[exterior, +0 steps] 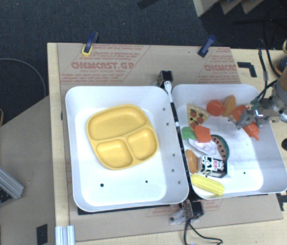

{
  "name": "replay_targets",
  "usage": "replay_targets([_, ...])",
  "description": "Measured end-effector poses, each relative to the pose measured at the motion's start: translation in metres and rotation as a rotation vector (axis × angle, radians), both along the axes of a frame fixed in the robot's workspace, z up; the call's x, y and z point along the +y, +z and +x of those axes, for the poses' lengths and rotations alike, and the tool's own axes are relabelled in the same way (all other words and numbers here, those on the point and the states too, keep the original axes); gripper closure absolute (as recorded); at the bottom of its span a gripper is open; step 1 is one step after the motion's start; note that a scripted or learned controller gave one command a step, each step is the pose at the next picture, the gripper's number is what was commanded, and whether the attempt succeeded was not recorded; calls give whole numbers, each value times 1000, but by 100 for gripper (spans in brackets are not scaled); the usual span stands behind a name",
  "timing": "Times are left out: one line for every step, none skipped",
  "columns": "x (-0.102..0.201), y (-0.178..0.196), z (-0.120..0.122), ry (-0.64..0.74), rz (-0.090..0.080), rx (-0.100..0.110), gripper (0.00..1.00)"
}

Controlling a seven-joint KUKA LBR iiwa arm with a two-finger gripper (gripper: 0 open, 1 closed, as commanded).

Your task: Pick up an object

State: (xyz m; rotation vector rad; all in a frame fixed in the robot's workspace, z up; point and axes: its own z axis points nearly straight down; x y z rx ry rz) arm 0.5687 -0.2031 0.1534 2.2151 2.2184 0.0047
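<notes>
The claw (249,117) is low in the right bin (265,177), near its far right side, among a small knot of orange and red toys. Whether it is parted or closed, and whether anything sits in it, I cannot tell; the metal tip blurs into the toys around it. An orange piece (254,131) lies just beside the tip toward the near side, and another orange-red piece (238,112) touches it on the left. Further left are a red ball (215,107) and a tan piece (229,104), close together.

Beyond them, along the bin's left wall, lie a pizza slice (198,116), a green and red block pair (198,133), a watermelon slice (221,147), a black-and-white carton (214,166) and a corn cob (207,185), packed tight. The left bin (82,188) holds a yellow divided tray (122,136).

The risk, as I judge it, is crowding: with two pieces pressed against the tip, a close could pinch both, or nudge one aside and catch only an edge, which would slip on the lift. The bin wall nearby leaves little room to correct.
</notes>
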Motion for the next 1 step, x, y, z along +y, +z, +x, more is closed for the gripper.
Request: replay_targets([-10, 53, -3, -1, -1, 1, 100])
